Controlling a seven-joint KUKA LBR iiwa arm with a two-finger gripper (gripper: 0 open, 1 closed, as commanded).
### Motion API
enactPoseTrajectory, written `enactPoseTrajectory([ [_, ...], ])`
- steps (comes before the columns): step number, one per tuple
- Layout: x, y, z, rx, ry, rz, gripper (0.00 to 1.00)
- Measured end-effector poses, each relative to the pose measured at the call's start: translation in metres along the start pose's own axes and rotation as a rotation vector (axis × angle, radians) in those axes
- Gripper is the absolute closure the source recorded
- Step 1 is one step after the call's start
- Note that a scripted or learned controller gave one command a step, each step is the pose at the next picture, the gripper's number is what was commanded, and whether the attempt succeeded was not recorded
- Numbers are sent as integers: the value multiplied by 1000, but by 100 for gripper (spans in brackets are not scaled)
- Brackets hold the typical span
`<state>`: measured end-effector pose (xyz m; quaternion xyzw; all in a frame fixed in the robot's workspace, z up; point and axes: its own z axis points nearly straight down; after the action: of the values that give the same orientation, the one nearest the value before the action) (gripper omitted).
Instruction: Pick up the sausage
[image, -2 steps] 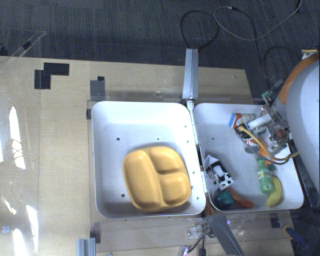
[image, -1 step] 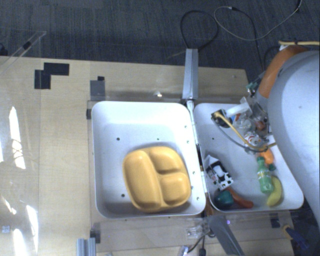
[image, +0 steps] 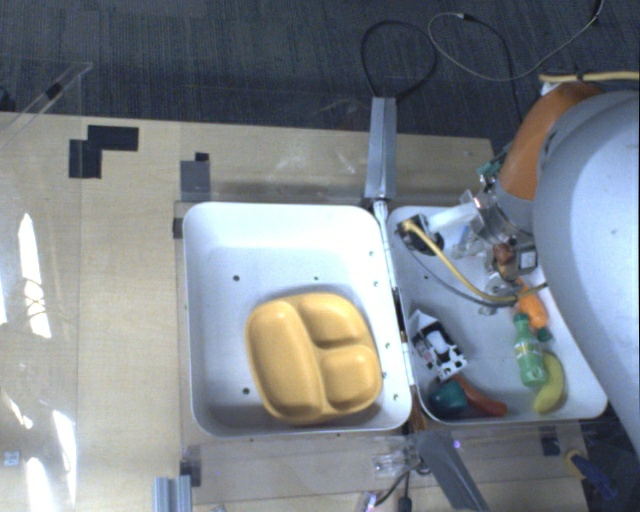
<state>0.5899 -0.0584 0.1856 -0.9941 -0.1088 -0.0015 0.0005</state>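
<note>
Lay at the right bin's near edge, a reddish sausage beside the gripper, grip impossible to tell.

yellow tray, white bins

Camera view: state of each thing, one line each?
Gripper: down in the right bin, over the toys, fingers unclear.
Sausage: lying flat near the right bin's front edge, not gripped.
Yellow tray: upright in the left bin.
Green bottle: lying on its side.
Banana: lying flat.
</note>
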Motion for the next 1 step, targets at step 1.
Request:
enactPoseTrajectory([
  [1, 75, 0, 0, -1, 2, 14, 0],
])
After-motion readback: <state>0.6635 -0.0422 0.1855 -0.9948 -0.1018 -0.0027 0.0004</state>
